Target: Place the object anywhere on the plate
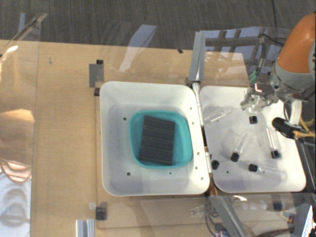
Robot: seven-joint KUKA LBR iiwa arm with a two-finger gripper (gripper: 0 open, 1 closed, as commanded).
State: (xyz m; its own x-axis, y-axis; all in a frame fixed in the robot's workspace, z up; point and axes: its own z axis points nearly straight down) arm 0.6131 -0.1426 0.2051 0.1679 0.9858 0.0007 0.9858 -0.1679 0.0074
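On the left side of the bench, a teal plate (160,139) is seen lying in the left white bin (113,132), and a dark ribbed rectangular block (157,140) is seen lying flat on it, tilted slightly off square. Several clear tubes with black caps (238,148) are scattered over the floor of the right white bin (296,179), well apart from the plate. The gripper (254,107) is held over the upper part of the right bin, with a small black-capped piece (253,119) just below its tip; whether that piece is clamped or merely lying beneath cannot be told, nor can it be told how the tool is set. It is judged that the picking step is in hand, an object being sought among the tubes. The next move is judged to call for a firm hold on one tube, a lift clear of the ridge between the bins, and a carry leftward to the plate, where bare teal rim beside the block is left for it. No brand, label or writing can be read.
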